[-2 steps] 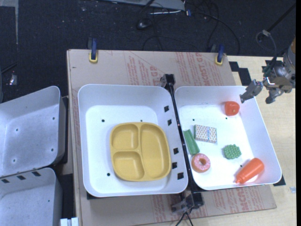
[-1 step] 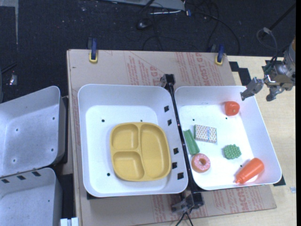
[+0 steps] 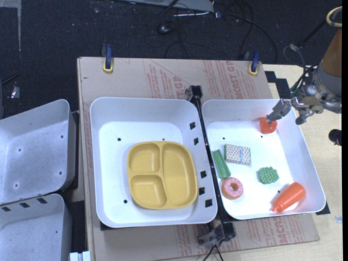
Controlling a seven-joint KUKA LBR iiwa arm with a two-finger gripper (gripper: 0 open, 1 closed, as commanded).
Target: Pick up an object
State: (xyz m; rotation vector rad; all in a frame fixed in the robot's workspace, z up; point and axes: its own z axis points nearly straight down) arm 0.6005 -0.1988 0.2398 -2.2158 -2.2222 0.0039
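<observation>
Jaws (image 3: 286, 112) above red object (image 3: 267, 125), right bin (image 3: 315, 170)

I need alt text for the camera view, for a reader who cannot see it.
A robot gripper hangs over the right bin, beside a red toy. The bin also holds a carrot, donut, box and two green toys; the left bin holds a yellow tray.

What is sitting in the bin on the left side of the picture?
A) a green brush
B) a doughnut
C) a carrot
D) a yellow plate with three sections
D, because the left bin holds the yellow plate with three sections, while the carrot, the doughnut and the other small things lie in the right bin.
</observation>
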